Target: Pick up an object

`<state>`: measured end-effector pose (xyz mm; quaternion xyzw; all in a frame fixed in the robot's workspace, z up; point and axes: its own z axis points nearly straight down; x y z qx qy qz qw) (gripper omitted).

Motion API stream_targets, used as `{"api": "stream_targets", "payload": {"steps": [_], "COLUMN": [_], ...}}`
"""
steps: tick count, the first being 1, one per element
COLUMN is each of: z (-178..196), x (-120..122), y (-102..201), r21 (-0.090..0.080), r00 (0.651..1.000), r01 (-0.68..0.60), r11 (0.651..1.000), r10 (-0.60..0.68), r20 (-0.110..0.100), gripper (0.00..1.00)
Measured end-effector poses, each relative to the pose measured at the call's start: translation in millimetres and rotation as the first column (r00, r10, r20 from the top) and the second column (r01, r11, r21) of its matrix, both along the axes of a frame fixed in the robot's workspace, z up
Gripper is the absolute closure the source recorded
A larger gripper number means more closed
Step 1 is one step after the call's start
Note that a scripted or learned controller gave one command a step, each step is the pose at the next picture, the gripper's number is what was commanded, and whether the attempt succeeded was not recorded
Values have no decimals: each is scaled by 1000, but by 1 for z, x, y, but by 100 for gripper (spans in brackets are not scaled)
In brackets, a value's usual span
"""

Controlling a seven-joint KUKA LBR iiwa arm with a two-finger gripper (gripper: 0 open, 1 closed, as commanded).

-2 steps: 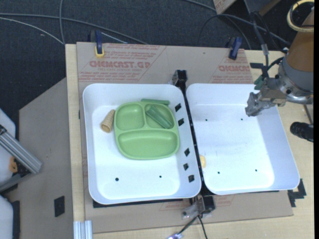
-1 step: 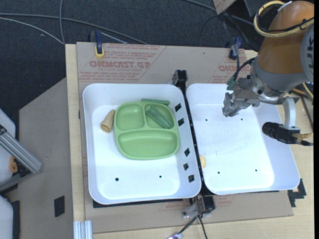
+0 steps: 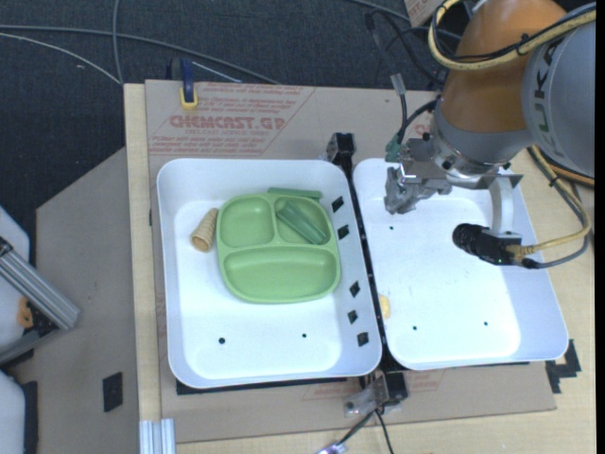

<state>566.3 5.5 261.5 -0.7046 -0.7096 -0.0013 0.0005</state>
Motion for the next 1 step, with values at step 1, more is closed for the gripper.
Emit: {"api": "stream_targets", "payload": {"steps": [1], "z": [0], "x": [4], "y": [56], "r21": [0], "r00": [1000], "r01": [0], "r11": [1000], "r10": [0], "r20": [0], "gripper": [100]}}
